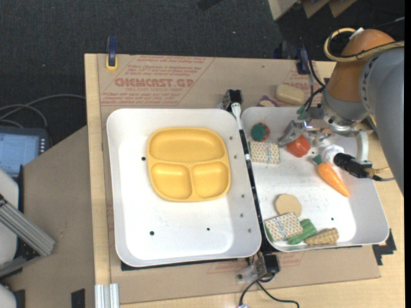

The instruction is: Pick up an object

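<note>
My gripper (297,132) hangs over the back part of the right bin (367,218), directly above and touching or nearly touching a red round object (298,147). An orange carrot (334,178) lies just right of it. A green ball (259,131) and a patterned packet (264,153) lie to the left of the gripper. Nearer the front edge of this bin are a tan cookie (288,205), a second patterned packet (282,226), a green piece (306,231) and a waffle-like piece (322,237).
The left bin (128,191) holds a yellow divided plate (189,162). A beige object (290,95) lies on the bench behind the right bin. The grey arm (379,88) reaches in from the right over the bin's back corner.
</note>
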